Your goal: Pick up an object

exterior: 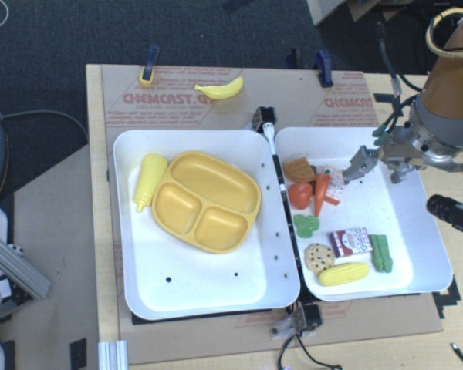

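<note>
Nearest the lens, a yellow corn cob point(344, 274) lies at the right bin's point(417, 222) front edge, a cookie point(318, 257) just left of it, a small carton point(349, 242) and a green pickle point(381, 253) close by. Farther back sit a tomato point(299, 196) and a carrot point(321, 193) (touching, it seems). Above them hovers the tool point(359, 166); whether it is spread or pressed together, I cannot tell. A yellow tray point(206, 201) fills the left bin point(139, 268).

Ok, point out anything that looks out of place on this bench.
The banana lies outside both bins, on the board behind the left bin, near a blue clamp. The other play food sits in the right bin. The yellow divided plate rests at a slant in the left bin.
</note>
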`<state>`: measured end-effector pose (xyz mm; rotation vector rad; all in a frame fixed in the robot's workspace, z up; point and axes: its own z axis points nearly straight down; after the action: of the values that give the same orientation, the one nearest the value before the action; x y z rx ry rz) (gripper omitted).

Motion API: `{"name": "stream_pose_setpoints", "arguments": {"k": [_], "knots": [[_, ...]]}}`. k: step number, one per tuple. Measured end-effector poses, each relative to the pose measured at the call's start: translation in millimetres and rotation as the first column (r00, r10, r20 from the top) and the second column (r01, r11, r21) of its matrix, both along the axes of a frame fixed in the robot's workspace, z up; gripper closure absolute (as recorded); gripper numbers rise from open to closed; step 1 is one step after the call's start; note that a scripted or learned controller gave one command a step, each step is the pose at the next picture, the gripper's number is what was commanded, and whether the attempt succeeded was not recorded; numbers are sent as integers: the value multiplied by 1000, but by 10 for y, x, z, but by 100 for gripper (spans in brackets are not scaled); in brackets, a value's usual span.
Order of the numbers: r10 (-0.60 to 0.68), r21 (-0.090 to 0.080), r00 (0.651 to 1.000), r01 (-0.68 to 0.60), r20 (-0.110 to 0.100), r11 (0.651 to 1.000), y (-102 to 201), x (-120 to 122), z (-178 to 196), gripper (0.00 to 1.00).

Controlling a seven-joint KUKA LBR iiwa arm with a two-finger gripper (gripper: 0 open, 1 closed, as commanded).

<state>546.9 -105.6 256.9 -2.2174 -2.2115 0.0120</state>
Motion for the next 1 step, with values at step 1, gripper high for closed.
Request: {"name": "stream_pose_setpoints", "arguments": {"k": [1], "knots": [[3, -1, 1000, -3, 12, 1000, 3, 22, 63, 0]]}}
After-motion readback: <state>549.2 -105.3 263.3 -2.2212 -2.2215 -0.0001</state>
